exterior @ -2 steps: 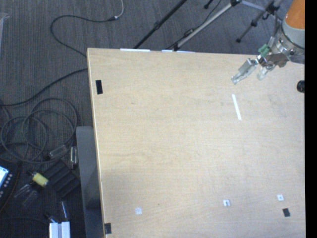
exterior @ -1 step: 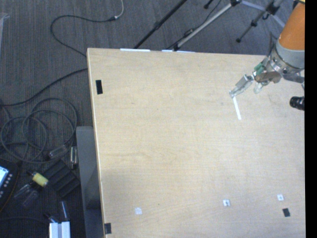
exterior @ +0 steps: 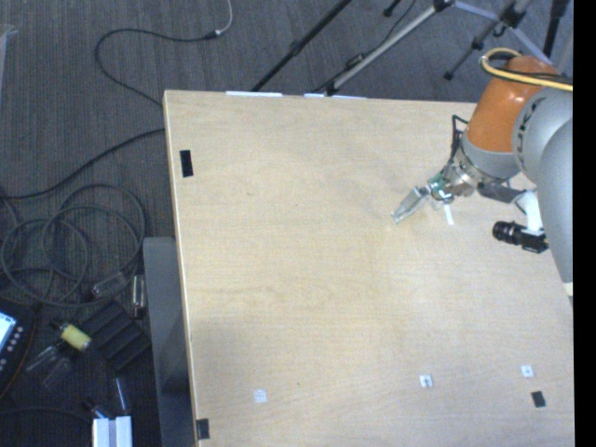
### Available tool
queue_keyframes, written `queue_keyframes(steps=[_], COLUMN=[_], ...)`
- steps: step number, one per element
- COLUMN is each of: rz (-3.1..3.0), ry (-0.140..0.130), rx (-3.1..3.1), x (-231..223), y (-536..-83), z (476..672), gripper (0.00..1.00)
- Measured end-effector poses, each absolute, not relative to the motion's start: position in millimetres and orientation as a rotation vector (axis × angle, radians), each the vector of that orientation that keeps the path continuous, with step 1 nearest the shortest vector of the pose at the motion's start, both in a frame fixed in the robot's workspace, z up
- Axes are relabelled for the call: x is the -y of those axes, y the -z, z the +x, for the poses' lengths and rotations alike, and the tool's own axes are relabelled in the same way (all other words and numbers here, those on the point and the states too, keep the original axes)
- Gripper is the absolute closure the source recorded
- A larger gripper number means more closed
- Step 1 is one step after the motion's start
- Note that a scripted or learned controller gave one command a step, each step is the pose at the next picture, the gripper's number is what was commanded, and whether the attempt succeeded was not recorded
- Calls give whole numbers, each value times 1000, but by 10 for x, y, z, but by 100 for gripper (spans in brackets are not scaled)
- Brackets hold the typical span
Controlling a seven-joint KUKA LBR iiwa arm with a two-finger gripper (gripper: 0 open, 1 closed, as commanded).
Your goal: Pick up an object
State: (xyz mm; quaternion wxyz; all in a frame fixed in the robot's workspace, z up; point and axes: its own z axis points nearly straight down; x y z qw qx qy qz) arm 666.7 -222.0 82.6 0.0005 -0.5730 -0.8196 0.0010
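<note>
Hand [exterior: 424, 203] over smooth pale wooden bench [exterior: 307, 277], metal fingers seemingly spread.

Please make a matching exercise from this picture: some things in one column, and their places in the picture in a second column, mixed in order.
Things:
1. gripper
2. orange band
3. black tape mark
4. cables

Places:
A. on the floor, left of the bench
B. upper right, above the wrist
C. on the bench, near its upper left corner
D. over the bench, right of centre

Pairs: 1-D, 2-B, 3-C, 4-A
</note>
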Motion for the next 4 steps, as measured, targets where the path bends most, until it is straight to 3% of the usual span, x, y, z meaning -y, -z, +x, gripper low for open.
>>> queue_keyframes(steps=[1, 3, 4], rz=[-1799, -1800, -1911], ry=[-4, -2, 0], rx=[2578, 2580, 2492], x=[2210, 2197, 1680], y=[-923, -1107, -1614], z=[6678, 6693, 6690], gripper=[100, 100, 100])
